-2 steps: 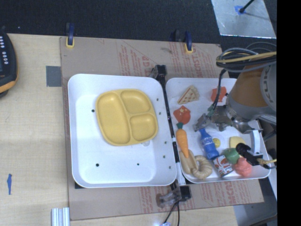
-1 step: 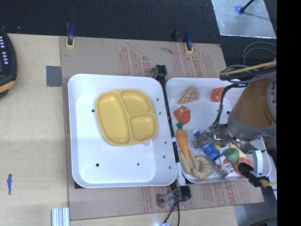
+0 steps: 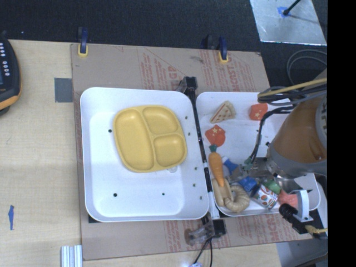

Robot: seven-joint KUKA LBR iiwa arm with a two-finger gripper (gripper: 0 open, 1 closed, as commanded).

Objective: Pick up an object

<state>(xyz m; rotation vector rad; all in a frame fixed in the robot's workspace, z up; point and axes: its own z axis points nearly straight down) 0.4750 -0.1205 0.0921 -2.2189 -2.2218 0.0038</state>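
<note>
Nearest, along the front edge of the table (image 3: 39, 149): a black clip (image 3: 214, 227) holding the two bins together, on a cardboard sheet (image 3: 139, 65).

Just beyond, in the near end of the right bin (image 3: 239, 98): a crowded heap. A beige ring-shaped toy (image 3: 236, 200) against the front wall, a small white-and-red item (image 3: 270, 196) beside it, a pink piece (image 3: 289, 198) further right. A carrot (image 3: 217, 168) lying lengthwise by the bin's left wall, touching the beige ring's end. Blue pieces (image 3: 229, 166) just right of the carrot.

Over that heap: the gripper (image 3: 257, 174), low among the blue pieces, hung from the grey arm (image 3: 297, 138) reaching in from the right. Spread or pressed together: cannot tell, with clutter and wrist hiding it. Nothing seen pinched.

Mid bin: a red strawberry-like toy (image 3: 216, 135), apart from the heap.

Far end of the right bin: a tan wedge (image 3: 223, 112) and a red-orange piece (image 3: 258, 112), well apart from each other.

To the left: the left bin (image 3: 100, 204), holding a yellow divided plate (image 3: 150, 138) set toward its far half.

Farther back: two blue-and-yellow clamps (image 3: 83, 40) on the cardboard's far edge. A black-and-orange device (image 3: 8, 71) at the far left of the table.
</note>
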